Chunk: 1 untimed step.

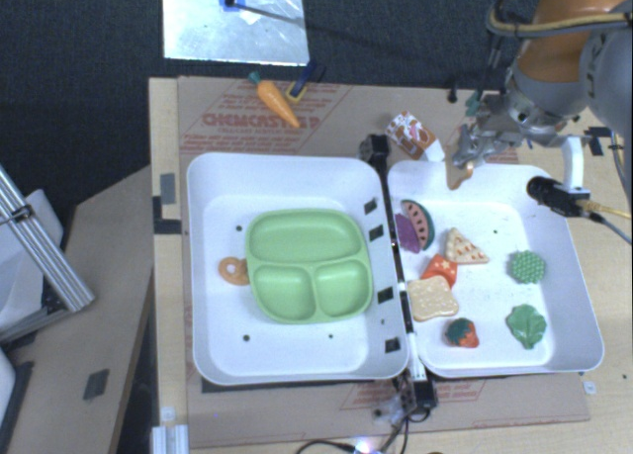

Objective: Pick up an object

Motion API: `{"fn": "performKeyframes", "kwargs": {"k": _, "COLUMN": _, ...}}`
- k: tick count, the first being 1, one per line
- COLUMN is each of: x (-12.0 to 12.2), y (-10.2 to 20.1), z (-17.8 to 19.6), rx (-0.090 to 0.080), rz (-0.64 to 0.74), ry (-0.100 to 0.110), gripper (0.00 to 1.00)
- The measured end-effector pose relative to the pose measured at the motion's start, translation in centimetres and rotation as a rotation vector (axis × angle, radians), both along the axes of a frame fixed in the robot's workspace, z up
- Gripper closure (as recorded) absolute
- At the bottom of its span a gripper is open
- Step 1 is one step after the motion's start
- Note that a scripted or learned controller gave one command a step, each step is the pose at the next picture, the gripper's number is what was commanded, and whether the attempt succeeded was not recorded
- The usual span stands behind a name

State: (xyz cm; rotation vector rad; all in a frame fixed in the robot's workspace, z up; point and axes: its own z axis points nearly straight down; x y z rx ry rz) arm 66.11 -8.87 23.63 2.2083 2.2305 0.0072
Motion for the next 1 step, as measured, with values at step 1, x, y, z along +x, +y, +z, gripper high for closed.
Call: {"fn": "performKeyframes", "kwargs": {"k": 1, "x": -0.59, "y": 1.02, "z": -0.65, "rx": -0.001, "rz": -0.004, "ry": 0.003, "gripper": 1.0}}
